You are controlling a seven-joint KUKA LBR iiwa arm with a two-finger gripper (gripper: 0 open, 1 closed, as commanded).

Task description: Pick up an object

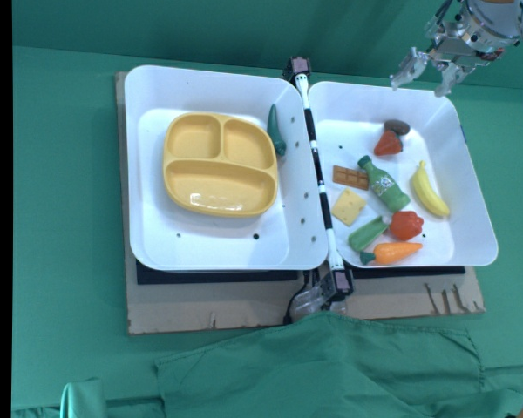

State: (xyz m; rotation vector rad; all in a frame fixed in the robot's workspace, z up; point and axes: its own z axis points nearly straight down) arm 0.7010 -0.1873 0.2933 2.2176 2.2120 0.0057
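Observation:
My gripper (427,72) hangs above the far edge of the right bin (471,181), open, with nothing between its fingers. Below it in that bin lie a strawberry (388,143) next to a small brown piece (397,126), a green bottle (383,184), a banana (431,192), a brown wafer (350,178), a cheese wedge (348,206), a red pepper (406,225), a green cucumber (367,233) and a carrot (394,252). The left bin (148,225) holds a yellow divided plate (219,164) and a dark green pepper (276,131).
A jointed rod (317,177) runs along the divider between the bins. Both bins rest on a cardboard sheet (209,307). Green cloth (331,368) is bunched at the front.

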